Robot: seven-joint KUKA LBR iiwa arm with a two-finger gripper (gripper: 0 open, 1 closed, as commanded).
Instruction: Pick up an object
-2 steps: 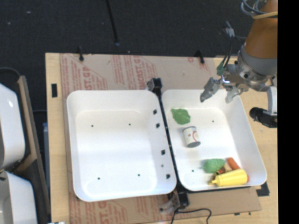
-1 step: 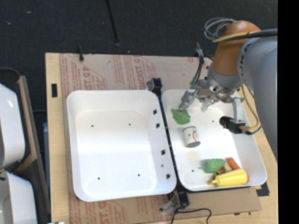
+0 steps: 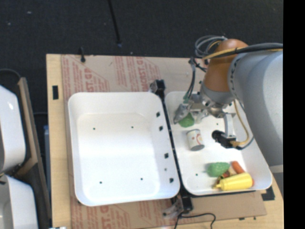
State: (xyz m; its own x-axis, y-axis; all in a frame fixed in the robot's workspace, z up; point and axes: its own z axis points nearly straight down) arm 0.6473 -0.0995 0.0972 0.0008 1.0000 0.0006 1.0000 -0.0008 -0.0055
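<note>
The end effector (image 3: pixel 187 112) is lowered over a green object (image 3: pixel 186 121) in the right bin (image 3: pixel 259 163), touching or nearly so; its grip state cannot be told. A grasp is judged underway; closing and lifting are called for next.

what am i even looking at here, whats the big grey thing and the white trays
The big grey thing is a robot arm, reaching in from the right. One camera fixed above the bench looks down at a slant. Two shallow white bins sit side by side: the left bin and the right bin. In the right bin lie a small white cup, a green lump, an orange piece and a yellow bottle. The arm's pincer hangs over a green object; whether it grips it, I cannot tell.
</note>
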